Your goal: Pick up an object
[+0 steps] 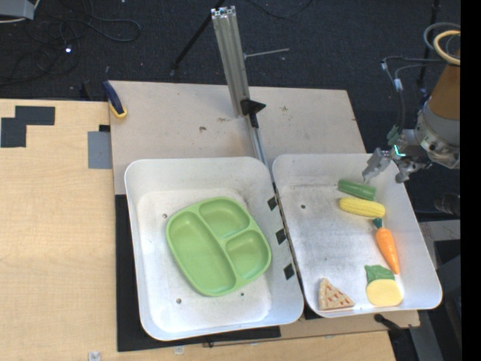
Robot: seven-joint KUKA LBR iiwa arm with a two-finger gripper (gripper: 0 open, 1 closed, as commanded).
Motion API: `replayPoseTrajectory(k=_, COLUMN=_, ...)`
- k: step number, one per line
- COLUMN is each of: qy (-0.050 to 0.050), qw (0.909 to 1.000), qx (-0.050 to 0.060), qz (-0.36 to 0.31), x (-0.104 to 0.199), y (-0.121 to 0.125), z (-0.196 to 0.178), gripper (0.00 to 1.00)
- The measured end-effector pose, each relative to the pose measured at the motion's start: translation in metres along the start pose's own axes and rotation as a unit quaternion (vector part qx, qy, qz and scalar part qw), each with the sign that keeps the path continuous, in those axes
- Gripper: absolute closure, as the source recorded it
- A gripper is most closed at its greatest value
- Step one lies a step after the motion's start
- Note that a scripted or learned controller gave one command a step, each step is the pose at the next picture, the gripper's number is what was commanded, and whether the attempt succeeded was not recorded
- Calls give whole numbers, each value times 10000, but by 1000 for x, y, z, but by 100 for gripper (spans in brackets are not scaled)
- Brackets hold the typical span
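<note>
Currently we find the gripper (388, 165) spread and empty above the pickle (356, 189); we should centre it, descend squarely, then clamp across its width.

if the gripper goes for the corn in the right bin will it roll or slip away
The corn looks like a smooth, rounded toy cob, so it may roll if nudged sideways. The green piece lying close beside it could block rolling that way. It is probably light and stiff, so closing fingers might squirt it out.
</note>
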State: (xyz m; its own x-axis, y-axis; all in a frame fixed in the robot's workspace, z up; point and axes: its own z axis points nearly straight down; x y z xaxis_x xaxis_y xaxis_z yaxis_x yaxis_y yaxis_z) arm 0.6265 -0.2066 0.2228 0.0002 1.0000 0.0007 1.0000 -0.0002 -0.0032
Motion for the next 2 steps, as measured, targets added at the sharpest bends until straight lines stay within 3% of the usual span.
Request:
replayPoseTrajectory(k=1, qy=-4, qw=10000, qx=-13, qz=-1, x=0, y=1, z=-1, gripper=0)
replayPoseTrajectory(k=2, qy=-1, qw=10000, qx=8, qz=-25, x=4, y=8, z=45, gripper=0)
